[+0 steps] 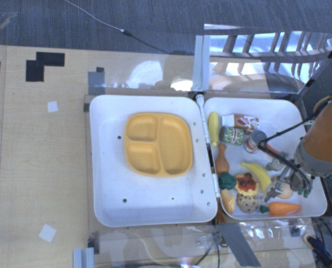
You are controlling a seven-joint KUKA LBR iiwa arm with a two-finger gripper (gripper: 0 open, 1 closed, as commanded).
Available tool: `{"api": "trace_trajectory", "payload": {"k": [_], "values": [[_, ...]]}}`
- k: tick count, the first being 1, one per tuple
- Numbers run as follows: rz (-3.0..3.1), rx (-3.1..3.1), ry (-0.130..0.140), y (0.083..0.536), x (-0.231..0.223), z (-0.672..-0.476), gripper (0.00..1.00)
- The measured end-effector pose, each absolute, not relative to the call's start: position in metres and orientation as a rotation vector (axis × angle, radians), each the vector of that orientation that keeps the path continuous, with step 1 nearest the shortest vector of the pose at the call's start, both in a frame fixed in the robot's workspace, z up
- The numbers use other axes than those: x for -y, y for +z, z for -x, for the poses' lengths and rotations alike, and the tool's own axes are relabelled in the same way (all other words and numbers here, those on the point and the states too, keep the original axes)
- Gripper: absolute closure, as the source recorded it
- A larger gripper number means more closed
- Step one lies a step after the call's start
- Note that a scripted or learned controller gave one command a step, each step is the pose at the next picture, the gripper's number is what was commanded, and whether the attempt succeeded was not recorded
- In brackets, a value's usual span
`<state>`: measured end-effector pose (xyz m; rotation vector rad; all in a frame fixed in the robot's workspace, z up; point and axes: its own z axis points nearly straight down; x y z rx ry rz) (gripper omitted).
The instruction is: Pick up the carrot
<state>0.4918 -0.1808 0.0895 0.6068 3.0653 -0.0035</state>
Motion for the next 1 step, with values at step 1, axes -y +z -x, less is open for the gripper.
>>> {"api": "trace_trajectory", "payload": {"k": [1], "values": [[-0.641,-3.057,0.000,0.0899,0.1309,-0.4924,0.00]]}}
